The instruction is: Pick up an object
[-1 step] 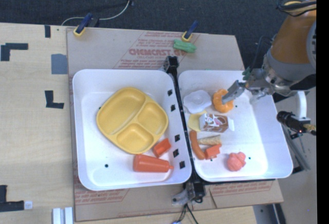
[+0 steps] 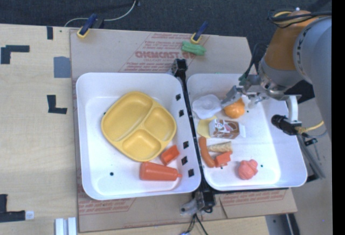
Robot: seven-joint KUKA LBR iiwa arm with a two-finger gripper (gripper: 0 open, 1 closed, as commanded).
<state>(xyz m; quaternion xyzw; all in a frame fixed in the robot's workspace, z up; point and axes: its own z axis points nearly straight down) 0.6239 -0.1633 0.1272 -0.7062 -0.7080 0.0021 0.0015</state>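
The gripper (image 2: 241, 100) hangs low over the right bin's (image 2: 280, 174) far edge, fingers straddling an orange ball (image 2: 234, 109) — apparently clamped on it — likely for lifting

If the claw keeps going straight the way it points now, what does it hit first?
Most likely the small round orange fruit in the right white bin; the claw hangs right above it, though depth is unclear.

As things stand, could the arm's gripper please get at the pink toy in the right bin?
Probably yes: the pink toy lies alone near the right bin's front corner, nothing on it, and the gripper is over the same bin.
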